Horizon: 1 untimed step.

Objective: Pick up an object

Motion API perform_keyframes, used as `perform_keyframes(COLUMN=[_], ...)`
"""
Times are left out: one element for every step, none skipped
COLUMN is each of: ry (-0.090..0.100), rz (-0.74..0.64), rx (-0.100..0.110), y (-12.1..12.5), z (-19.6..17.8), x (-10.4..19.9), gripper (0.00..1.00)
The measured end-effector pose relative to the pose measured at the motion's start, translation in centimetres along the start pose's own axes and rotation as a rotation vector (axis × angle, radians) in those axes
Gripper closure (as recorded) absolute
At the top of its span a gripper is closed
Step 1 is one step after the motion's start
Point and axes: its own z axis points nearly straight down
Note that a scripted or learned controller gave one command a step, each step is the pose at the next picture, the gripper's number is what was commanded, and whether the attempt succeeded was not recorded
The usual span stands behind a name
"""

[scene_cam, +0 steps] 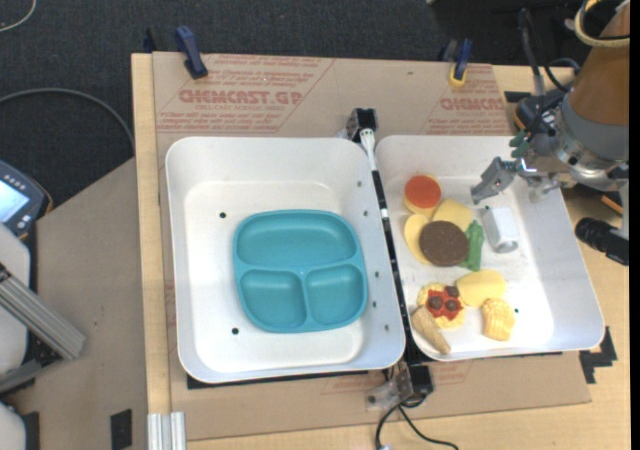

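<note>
Over the right bin (560,268) the fingers (497,200) are hanging open and gripping nothing, just beside the toy food, where the orange round piece (423,191) is lying, probably light, hard and smooth, so pinching its two sides looks best.

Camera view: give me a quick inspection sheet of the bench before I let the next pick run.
Surface: brown board, two white bins side by side.
Job's things: toy food in the right bin: orange disc, brown patty, pizza slice, yellow pieces.
Clutter: teal divided tray in the left bin.
Grippers: gripper low over the right bin; nothing seen between its fingers.
Cables: black lead at the front edge.
Surroundings: dark carpet, blue clamps on the board's far edge.
</note>
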Motion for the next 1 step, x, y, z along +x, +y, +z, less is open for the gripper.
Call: perform_keyframes(ry=[0.000], rz=[0.001], rx=[0.006], y=[0.03], z=[9.98], x=[-1.48], gripper=[0.00])
